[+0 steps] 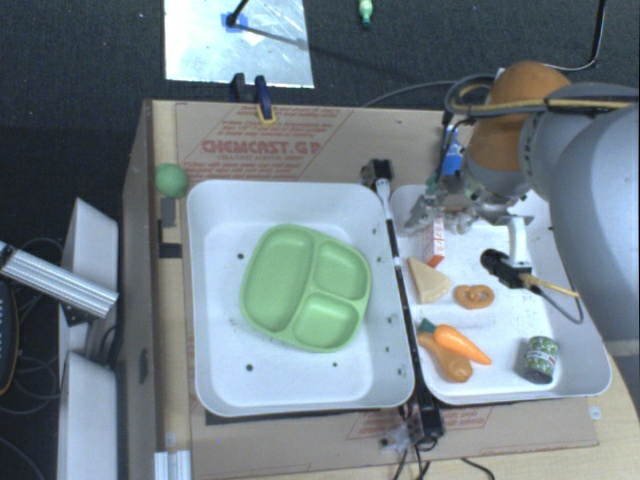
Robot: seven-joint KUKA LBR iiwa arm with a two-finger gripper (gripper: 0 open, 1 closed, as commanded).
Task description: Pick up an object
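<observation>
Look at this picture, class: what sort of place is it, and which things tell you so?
Probably a robot test lab. A grey robot arm reaches over two white bins, one holding toy food such as a carrot, and loose cables trail across the dark floor.

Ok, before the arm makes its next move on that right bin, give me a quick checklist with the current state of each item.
1. Hand over the right bin: ok, at its far left corner.
2. Finger state: cannot tell.
3. Anything held: cannot tell; a red and white item sits just below the hand.
4. Targets available: ok; cheese wedge, pretzel, carrot, small can.
5. Green divided plate in the left bin: ok, away from the arm.
</observation>
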